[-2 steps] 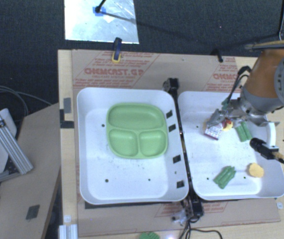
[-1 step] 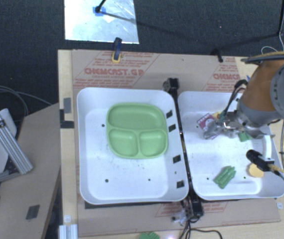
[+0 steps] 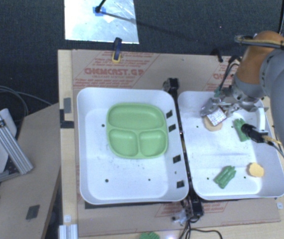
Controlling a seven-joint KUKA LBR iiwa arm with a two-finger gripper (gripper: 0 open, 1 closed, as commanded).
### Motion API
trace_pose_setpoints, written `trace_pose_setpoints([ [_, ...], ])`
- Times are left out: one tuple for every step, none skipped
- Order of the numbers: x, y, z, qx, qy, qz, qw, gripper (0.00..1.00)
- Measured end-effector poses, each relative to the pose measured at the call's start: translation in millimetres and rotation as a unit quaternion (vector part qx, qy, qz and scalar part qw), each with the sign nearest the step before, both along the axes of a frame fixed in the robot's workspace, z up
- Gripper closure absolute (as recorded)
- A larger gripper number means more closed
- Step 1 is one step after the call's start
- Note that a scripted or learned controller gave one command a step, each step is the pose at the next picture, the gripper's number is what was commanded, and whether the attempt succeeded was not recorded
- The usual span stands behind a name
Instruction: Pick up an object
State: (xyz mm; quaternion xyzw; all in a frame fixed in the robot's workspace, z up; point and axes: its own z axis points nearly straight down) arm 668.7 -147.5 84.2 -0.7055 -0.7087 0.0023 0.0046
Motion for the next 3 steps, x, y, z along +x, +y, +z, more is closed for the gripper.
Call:
trace_pose_setpoints([
  [-10.6, 11.6, 0.6, -0.0020, -0.006, 0.000, 1.0000, 0.00],
  [-9.6, 10.7, 12.1, -0.0024, -0.006, 0.001, 1.0000, 1.00],
  [-60.1, 87.2, 106.3, 0.0000, -0.009, 0.003, 1.0000, 1.00],
])
